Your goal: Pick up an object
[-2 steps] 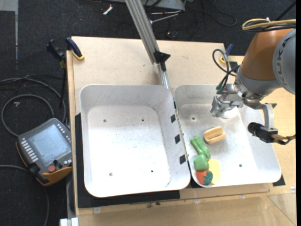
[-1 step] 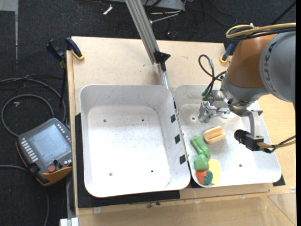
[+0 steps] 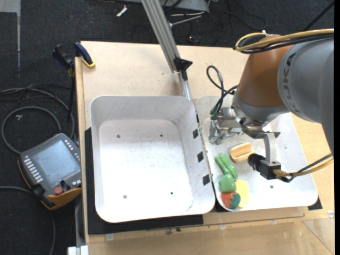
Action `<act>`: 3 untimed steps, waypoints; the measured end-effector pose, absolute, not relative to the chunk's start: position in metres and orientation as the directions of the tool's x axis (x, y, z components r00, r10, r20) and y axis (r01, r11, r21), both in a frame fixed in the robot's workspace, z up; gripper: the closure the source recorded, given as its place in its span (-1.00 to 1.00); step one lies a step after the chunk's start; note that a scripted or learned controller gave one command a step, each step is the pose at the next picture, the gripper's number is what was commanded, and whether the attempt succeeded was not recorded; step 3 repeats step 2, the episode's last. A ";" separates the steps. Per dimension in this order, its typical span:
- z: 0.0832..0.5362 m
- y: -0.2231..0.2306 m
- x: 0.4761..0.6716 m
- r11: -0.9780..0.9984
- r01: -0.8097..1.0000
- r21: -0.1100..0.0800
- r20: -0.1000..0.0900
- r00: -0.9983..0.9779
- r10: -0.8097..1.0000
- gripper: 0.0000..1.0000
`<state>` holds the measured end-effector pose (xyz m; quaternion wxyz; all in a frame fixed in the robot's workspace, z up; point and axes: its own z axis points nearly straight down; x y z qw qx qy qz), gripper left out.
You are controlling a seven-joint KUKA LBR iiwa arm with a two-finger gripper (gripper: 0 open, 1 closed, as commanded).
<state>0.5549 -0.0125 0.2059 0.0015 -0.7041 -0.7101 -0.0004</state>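
Observation:
My gripper [image 3: 217, 134] hangs over the left part of the right bin [image 3: 297, 195], just above the toys, with the orange-banded wrist hiding much of the bin behind it. A tan block [image 3: 240, 152] lies just right of and below the gripper. Below it a long green piece [image 3: 225, 163] lies next to a green pepper-like toy [image 3: 227, 183]. A yellow piece [image 3: 241, 188] and a red-orange toy [image 3: 231, 199] sit in the bin's near left corner. Nothing is visibly held.
The left bin [image 3: 101, 116] stands wall to wall with the right one. A slanted metal pole [image 3: 162, 28] ends at a clamp [image 3: 183, 67] behind the bins. A black cable fitting [image 3: 264, 166] hangs beside the tan block. A teach pendant [image 3: 50, 169] lies off the bench's left.

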 end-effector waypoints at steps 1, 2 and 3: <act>0.218 0.039 0.536 0.008 1.000 -0.001 0.002 -0.008 1.000 1.00; 0.214 0.088 0.523 0.008 1.000 -0.002 0.002 -0.008 1.000 1.00; 0.214 0.088 0.523 0.008 1.000 -0.002 0.002 -0.008 1.000 1.00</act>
